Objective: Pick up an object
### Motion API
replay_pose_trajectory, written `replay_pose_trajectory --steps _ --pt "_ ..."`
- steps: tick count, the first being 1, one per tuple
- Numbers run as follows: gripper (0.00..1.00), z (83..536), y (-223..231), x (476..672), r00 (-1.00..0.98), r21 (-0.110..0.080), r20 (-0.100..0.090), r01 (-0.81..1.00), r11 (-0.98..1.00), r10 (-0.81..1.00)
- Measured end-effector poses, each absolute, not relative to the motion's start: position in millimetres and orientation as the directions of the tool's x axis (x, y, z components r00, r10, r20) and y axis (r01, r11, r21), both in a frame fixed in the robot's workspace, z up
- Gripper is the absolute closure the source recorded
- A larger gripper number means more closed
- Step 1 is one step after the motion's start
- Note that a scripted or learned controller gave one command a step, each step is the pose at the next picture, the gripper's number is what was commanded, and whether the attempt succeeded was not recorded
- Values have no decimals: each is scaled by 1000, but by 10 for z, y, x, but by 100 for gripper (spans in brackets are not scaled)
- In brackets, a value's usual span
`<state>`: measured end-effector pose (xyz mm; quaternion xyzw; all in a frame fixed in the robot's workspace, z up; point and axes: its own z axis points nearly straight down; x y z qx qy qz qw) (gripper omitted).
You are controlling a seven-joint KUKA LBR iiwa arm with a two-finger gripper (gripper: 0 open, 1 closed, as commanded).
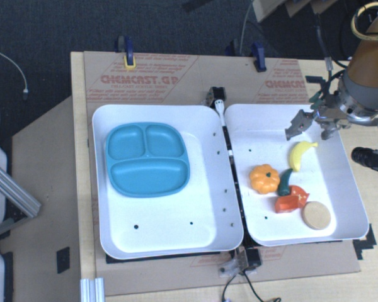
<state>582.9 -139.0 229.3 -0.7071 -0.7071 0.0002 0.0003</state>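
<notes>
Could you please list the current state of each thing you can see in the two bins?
Blue three-compartment plastic plate: flat in left bin, nothing on it.
Yellow toy banana: lying in right bin, ungrasped.
Orange toy pumpkin: upright.
Red toy pepper: lying.
Tan round disc: flat.
Gripper: above right bin.

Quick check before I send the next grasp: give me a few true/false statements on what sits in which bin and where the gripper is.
1. The blue divided tray lies in the left bin. True.
2. The banana lies in the left bin. False: it is in the right bin, with the other food items.
3. The gripper is above the upper part of the right bin, close to the banana. True.
4. The jaws are shut on the orange pumpkin. False: the pumpkin lies on the bin floor, apart from the gripper.
5. The round tan disc sits at the top of the right bin. False: it is near the bottom edge, beside the red item.
</notes>
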Motion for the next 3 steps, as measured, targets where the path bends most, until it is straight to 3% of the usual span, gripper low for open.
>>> replay_pose_trajectory --steps 2,3 --pt "0 1101 -1229 5881 -1 -6 2 1000 1 1000" --pt "0 831 -1223 5875 0 -5 2 1000 0 1000"
